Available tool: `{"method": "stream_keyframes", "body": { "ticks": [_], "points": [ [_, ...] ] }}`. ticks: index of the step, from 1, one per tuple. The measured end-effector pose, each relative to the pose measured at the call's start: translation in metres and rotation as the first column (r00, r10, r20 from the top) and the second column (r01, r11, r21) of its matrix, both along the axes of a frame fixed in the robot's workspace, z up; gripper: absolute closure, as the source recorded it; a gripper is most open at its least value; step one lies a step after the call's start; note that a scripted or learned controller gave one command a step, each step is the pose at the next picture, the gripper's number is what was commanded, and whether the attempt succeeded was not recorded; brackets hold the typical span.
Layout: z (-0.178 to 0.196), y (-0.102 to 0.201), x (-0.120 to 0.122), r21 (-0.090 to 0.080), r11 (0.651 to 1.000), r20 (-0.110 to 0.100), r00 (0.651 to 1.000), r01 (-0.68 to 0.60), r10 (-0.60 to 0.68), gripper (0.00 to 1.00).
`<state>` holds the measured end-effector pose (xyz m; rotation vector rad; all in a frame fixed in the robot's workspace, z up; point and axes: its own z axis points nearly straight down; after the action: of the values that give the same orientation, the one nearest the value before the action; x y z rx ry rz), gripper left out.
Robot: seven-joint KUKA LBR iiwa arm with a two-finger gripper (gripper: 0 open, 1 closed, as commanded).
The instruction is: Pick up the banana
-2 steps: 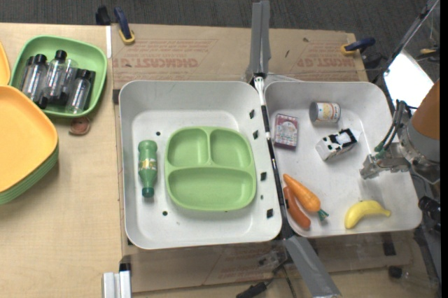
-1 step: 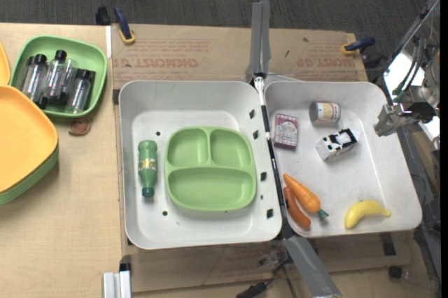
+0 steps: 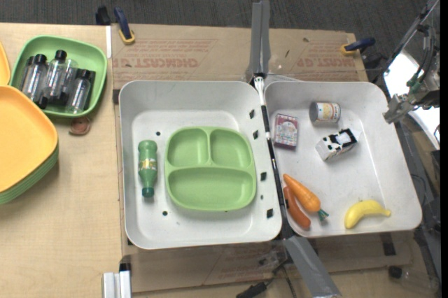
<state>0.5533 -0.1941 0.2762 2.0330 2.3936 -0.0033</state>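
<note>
The yellow banana [image 3: 366, 213] lies in the near right corner of the right bin [image 3: 392, 171], its tip pointing right toward the bin wall. A grey metal part that looks like my gripper [image 3: 406, 102] reaches in at the view's right edge, over the right bin's far right rim. It is well behind the banana and apart from it. Nothing shows held in it.
The right bin also holds two orange carrots [image 3: 302, 200] left of the banana, a black-and-white box [image 3: 336, 144], a small can [image 3: 325, 112] and a pink packet [image 3: 285, 130]. The left bin [image 3: 133, 220] holds a green divided plate [image 3: 210, 169] and a green bottle [image 3: 147, 167].
</note>
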Motion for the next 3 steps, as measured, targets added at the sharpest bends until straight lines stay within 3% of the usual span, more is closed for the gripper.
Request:
{"method": "stream_keyframes", "body": {
  "ticks": [1,2,3],
  "points": [
    [-0.007,-0.01,0.065,0.0,0.999,0.0,0.999,-0.052,0.052,1.0],
    [0.002,-0.016,0.093,-0.001,0.964,0.002,0.964,-0.265,0.265,1.0],
    [-0.009,-0.025,0.097,-0.001,0.947,0.001,0.947,-0.321,0.321,1.0]
  ]
}}
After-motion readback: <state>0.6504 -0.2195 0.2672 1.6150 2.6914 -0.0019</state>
